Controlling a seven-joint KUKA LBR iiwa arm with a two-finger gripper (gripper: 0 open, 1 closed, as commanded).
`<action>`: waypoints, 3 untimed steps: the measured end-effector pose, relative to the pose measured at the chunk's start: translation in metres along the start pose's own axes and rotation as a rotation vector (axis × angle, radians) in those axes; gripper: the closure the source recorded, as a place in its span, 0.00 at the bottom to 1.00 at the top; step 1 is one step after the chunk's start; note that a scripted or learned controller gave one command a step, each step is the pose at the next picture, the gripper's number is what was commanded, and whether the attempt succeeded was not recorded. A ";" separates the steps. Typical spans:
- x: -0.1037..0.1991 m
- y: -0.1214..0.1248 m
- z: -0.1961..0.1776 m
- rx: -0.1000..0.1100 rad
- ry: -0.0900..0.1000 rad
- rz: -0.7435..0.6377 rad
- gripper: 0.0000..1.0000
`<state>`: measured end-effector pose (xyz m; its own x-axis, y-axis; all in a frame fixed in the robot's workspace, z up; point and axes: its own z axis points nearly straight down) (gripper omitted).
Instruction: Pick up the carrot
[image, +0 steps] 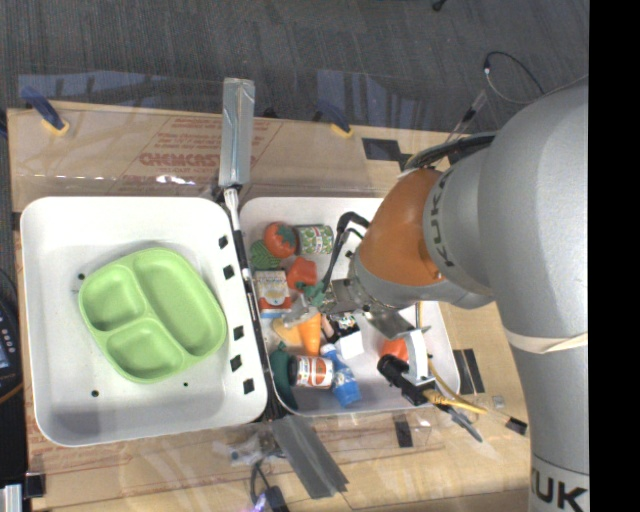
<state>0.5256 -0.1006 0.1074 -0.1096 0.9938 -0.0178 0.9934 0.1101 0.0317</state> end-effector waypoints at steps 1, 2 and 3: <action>0.002 0.003 -0.011 -0.004 0.003 -0.008 1.00; 0.036 0.043 -0.108 0.031 0.019 -0.056 1.00; 0.036 0.042 -0.107 0.034 0.020 -0.056 0.00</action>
